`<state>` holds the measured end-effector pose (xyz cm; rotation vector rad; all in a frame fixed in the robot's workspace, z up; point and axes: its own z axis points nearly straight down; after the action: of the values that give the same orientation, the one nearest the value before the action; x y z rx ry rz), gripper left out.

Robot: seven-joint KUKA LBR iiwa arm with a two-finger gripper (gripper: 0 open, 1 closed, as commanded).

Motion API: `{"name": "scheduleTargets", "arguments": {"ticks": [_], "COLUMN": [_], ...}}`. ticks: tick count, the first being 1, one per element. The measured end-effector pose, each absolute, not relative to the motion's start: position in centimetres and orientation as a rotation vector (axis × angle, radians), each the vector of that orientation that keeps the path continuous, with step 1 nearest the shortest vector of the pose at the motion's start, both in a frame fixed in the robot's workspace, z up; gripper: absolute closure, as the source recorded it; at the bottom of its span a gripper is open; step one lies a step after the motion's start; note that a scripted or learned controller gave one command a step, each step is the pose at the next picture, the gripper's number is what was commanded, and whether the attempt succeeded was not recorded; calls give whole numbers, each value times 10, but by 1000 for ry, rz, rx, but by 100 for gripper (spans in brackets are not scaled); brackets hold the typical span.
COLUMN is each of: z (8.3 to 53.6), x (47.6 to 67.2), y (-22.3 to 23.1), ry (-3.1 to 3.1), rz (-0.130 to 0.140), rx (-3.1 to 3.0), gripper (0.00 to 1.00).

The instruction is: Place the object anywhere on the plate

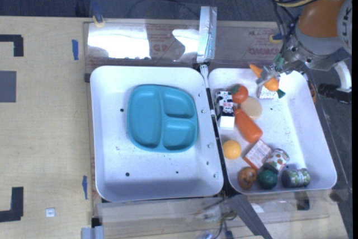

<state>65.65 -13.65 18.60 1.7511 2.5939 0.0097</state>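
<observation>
A blue divided plate lies in the left white bin, with nothing on it. My gripper hangs over the back of the right bin, below the orange band of the arm. A small orange toy sits between its fingers, its orange tip sticking out to the left. The fingers are shut on it. A white and green scrap lies just under the toy.
The right bin holds several toys: a red tomato, a cow-print carton, a beige egg, an orange-red carrot, an orange, a red packet, a green ball and a can. A ridge separates the bins.
</observation>
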Motion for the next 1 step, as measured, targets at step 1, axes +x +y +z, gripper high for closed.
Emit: {"name": "scheduleTargets", "arguments": {"ticks": [1], "z": [187], "x": [642], "y": [-82], "ry": [2695], "rz": [1], "rx": [1615], "gripper": [100]}}
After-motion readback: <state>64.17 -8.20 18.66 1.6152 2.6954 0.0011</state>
